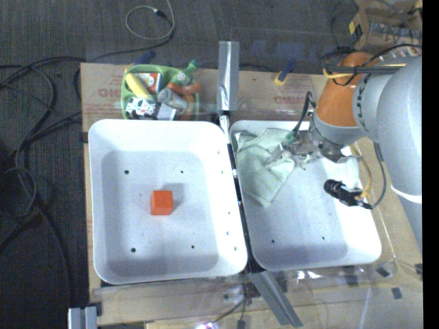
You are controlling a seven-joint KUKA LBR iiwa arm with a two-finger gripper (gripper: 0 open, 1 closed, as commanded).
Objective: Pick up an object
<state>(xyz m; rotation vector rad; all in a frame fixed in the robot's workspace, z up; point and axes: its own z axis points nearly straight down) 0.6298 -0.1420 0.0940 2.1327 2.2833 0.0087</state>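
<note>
The gripper point(291, 149) hung low over a crumpled pale cloth point(264, 163), seemingly to grasp it; I could not tell its state.

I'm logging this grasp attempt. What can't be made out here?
- Gripper: its fingers are too small, blending into the cloth, so grip unclear.
- Cloth: its right edge is hidden under the wrist.
- Small basket behind the left bin: jumbled contents, too small to identify.
- Arm: cut off by the right edge.

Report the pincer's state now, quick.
Pincer: over the pale cloth in the right bin; open or closed cannot be told, and no grasp is visible.
</note>
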